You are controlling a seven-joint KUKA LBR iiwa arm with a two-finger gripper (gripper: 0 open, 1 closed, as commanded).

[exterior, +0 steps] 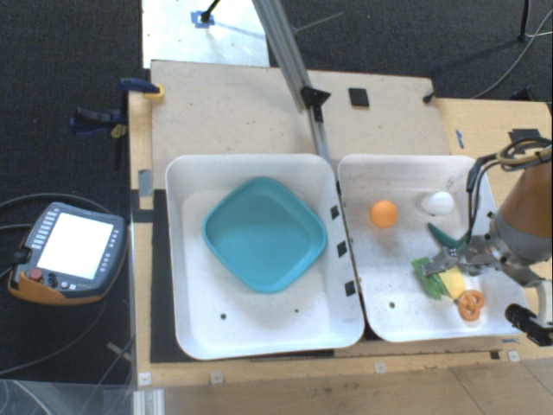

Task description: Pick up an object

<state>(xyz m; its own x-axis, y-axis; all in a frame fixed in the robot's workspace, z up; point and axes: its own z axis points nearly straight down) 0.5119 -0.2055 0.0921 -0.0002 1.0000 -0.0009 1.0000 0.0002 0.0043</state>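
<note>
The right bin (389, 318) holds an orange ball (384, 213), a white egg-shaped object (437, 202), a green piece (426, 277), a yellow piece (454, 284) and an orange ring-shaped piece (470, 304). My gripper (451, 260) hangs low in the right half of this bin, directly over the green and yellow pieces and close to them. A dark green strip (444, 234) shows just above the gripper. I see nothing lifted off the bin floor.
A blue square plate (263, 233) lies in the left bin (186, 318). A slanted metal pole (289, 54) crosses the bench behind the bins. The arm's orange band (527, 207) and cables hang over the right bin's right wall.
</note>
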